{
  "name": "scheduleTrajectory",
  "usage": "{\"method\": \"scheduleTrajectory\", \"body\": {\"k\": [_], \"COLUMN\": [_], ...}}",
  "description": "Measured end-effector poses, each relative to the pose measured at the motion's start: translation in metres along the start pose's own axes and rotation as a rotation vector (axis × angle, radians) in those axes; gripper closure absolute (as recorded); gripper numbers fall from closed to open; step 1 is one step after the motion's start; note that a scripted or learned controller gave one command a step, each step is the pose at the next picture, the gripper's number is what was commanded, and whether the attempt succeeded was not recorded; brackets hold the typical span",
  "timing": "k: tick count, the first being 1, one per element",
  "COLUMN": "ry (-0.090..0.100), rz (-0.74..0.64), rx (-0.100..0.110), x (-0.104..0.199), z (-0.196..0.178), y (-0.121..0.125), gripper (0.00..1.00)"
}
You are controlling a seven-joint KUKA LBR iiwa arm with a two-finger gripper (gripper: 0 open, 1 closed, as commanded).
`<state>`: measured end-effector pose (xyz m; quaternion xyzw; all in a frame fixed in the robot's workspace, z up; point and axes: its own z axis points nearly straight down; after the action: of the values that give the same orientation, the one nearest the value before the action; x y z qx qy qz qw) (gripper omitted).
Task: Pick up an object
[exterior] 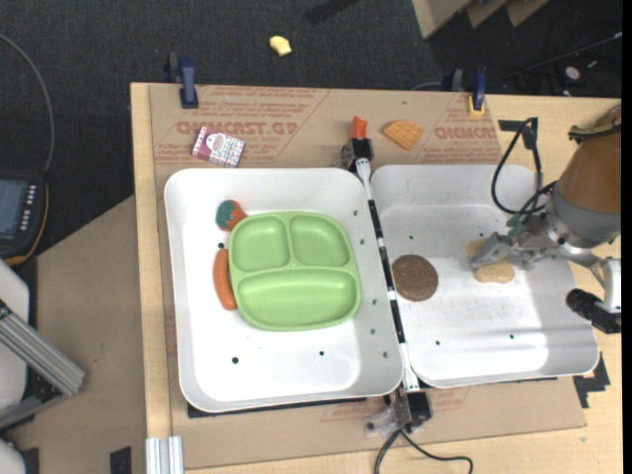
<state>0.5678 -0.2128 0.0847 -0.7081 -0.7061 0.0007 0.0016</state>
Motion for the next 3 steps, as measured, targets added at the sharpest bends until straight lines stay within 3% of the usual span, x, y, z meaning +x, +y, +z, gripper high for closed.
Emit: {"method": "scheduleTrajectory", "body": {"k": [1, 2, 3], "ry": [0.0, -0.003, -0.004], "rz": [-0.001, -0.007, -0.004], "rx": [0.001, -0.009, -0.009], "x": [0.002, 0.02, 0.018], "z": [0.0, 0.0, -0.011], "y": [-0.035, 0.026, 0.024], "gripper": [0.0, 0.0, 1.0]}}
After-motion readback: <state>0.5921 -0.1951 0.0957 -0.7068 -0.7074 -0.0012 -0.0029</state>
